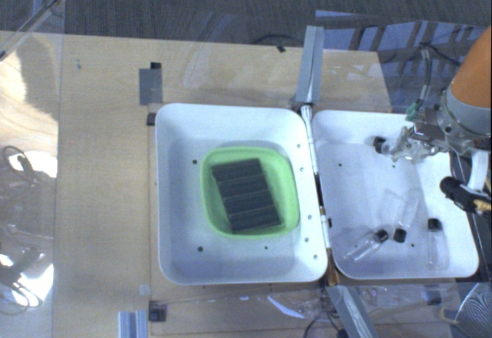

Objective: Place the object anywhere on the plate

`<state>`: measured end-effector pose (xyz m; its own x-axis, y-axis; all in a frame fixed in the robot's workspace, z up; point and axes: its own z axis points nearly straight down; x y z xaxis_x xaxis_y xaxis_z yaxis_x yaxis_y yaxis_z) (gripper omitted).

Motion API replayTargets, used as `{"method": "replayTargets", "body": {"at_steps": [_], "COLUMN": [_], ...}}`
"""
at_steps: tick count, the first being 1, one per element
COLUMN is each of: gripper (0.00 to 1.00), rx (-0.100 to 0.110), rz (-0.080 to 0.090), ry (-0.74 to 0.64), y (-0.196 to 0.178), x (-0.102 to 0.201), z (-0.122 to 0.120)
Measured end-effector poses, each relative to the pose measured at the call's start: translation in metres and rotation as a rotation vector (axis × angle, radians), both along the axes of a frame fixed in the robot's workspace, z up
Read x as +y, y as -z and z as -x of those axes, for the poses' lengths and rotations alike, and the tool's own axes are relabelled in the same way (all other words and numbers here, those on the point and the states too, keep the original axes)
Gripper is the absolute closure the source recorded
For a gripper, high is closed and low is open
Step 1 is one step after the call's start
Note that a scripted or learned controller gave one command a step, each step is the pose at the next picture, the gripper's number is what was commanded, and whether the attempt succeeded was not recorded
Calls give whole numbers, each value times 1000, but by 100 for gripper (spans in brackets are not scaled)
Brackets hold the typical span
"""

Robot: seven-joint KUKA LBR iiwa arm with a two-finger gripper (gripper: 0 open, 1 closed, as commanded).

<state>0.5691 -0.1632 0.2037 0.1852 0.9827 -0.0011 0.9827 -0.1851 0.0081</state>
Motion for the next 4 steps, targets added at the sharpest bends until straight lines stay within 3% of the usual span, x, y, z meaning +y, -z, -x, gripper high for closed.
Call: {"method": "replayTargets", "body": {"at_steps": [1, 2, 3, 4], "gripper": [100, 0, 0, 0], "rx": [5, 5, -1, -6], "rz": [-3, -3, 1, 4], "ry": [3, 4, -95, -57], "y": [20, 19, -98, -235], "x": [87, 87, -19, -36], "z": [44, 44, 27, 34]}}
